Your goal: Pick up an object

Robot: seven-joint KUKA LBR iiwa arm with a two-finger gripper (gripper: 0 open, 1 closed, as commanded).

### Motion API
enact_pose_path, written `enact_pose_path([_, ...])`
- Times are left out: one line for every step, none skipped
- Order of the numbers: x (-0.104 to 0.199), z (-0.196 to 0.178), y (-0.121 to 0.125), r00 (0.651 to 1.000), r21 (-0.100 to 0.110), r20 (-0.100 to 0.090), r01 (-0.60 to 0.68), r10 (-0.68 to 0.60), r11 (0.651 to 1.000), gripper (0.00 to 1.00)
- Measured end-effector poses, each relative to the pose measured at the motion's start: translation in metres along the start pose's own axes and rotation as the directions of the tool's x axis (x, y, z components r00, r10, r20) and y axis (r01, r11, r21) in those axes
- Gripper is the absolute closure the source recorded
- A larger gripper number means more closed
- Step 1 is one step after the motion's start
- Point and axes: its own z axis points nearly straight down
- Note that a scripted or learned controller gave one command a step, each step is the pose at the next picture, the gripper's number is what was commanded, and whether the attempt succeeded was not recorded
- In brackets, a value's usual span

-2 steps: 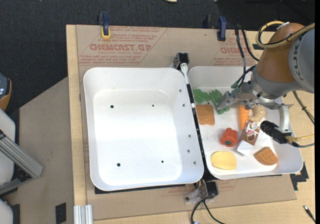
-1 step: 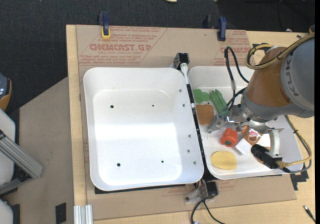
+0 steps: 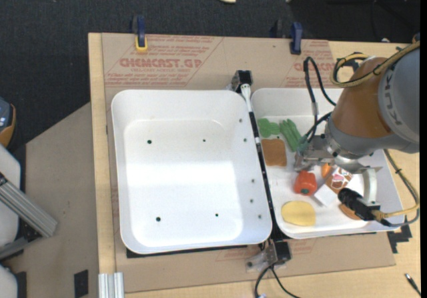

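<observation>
Over the right bin (image 3: 293, 98), the gripper (image 3: 313, 157) is masked by the arm (image 3: 373, 113); jaw state cannot be determined beside the red object (image 3: 305, 183).

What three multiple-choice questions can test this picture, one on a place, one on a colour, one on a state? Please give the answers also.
1. Where do the small objects lie?
A. left bin
B. right bin
C. floor

2. What colour is the flat round piece nearest the right bin's front rim?
A. yellow
B. blue
C. black

3. How is the arm placed?
A. over the left bin
B. away from the bench
C. over the right bin

Answers:
1 B: they lie in the right bin.
2 A: the yellow piece.
3 C: the arm hangs above that bin.
</observation>
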Motion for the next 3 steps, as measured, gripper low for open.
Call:
enact_pose_path([0.042,-0.095,-0.019,1.000,-0.007,-0.001,0.007,-0.007,1.000,1.00])
enact_pose_path([0.057,-0.090,-0.060,1.000,0.007,-0.002,0.002,-0.002,1.000,1.00])
enact_pose_path([0.041,-0.151,-0.057,1.000,-0.006,0.002,0.001,-0.001,1.000,1.00])
